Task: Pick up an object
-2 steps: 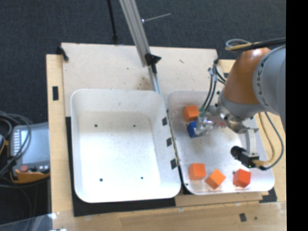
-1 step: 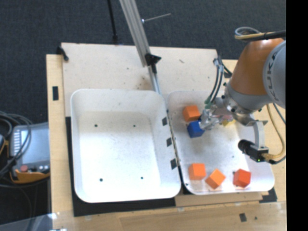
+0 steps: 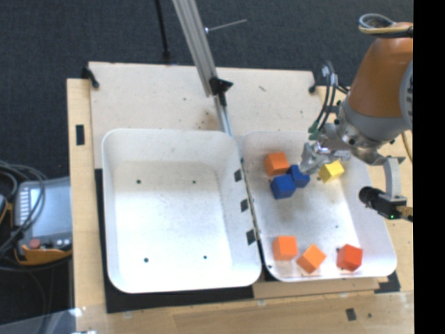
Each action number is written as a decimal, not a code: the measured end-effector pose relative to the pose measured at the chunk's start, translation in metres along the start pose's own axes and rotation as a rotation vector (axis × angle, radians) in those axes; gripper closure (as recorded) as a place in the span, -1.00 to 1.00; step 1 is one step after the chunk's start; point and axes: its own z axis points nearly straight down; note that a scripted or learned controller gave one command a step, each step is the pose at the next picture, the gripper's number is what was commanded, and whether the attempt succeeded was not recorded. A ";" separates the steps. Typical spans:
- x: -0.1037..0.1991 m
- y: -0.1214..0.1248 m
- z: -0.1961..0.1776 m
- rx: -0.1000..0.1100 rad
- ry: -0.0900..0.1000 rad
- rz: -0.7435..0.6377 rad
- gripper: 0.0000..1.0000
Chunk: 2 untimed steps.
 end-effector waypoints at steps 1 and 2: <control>0.044 -0.006 0.014 0.007 0.001 -0.001 1.00; 0.093 -0.019 0.008 0.007 0.003 -0.002 1.00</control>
